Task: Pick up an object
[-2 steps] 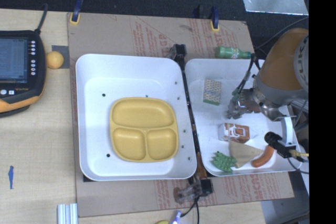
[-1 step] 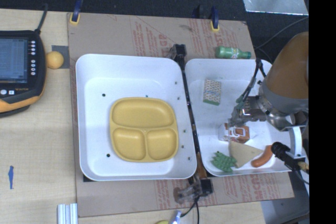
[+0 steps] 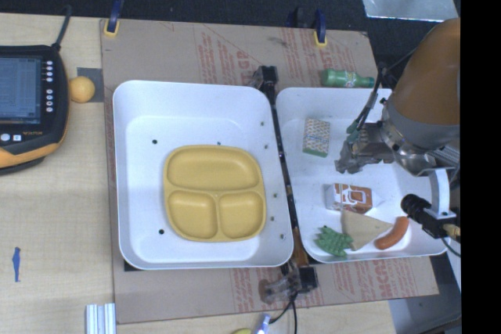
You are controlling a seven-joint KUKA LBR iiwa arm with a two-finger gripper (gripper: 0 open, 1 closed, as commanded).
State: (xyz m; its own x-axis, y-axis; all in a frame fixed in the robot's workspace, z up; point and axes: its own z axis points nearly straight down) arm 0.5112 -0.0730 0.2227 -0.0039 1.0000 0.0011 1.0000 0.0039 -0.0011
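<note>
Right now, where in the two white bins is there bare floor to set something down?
Left white bin: bare floor rings the yellow three-compartment plastic tray, widest on its left and along the top. Right white bin: a bare strip beside the divider, below the small green-patterned packet. Crowded: bottom corner, with the red-and-white carton, tan wedge, green leafy toy and red sausage.

Tray [image 3: 213, 192] in left bin [image 3: 129, 168]; box [image 3: 316, 136] in right bin [image 3: 301, 238].

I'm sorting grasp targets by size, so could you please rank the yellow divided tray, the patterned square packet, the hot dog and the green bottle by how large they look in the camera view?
1. yellow divided tray, by far the largest
2. green bottle and hot dog: alike in length, so unranked
3. patterned square packet: shorter but wider, so only unsurely last
</note>
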